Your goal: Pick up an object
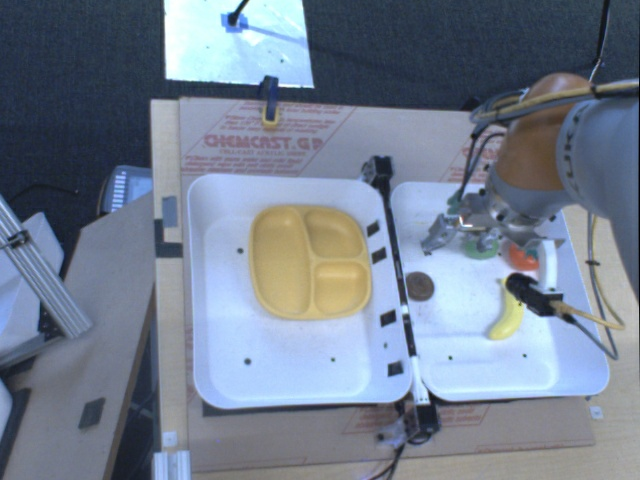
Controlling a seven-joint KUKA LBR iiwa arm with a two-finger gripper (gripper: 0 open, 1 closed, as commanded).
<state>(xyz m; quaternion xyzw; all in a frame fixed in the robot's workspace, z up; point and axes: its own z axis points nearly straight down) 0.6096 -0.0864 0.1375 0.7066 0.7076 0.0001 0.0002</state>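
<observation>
Gripper low over the right bin

We see the gripper (440,234), metal fingers spread wide, holding nothing, over the right bin (470,368). Just beside it: green round piece (480,249), orange piece (522,258). Curved yellow banana (506,318) nearer the front; brown disc (420,286) flat. Left bin (230,368) bears a smooth yellow compartment plate (309,261).

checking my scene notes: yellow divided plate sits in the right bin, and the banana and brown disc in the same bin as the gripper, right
Not quite. The camera view shows the yellow divided plate in the left bin, not the right one. The rest holds: the banana and the brown disc lie in the right bin, where the gripper is.
</observation>
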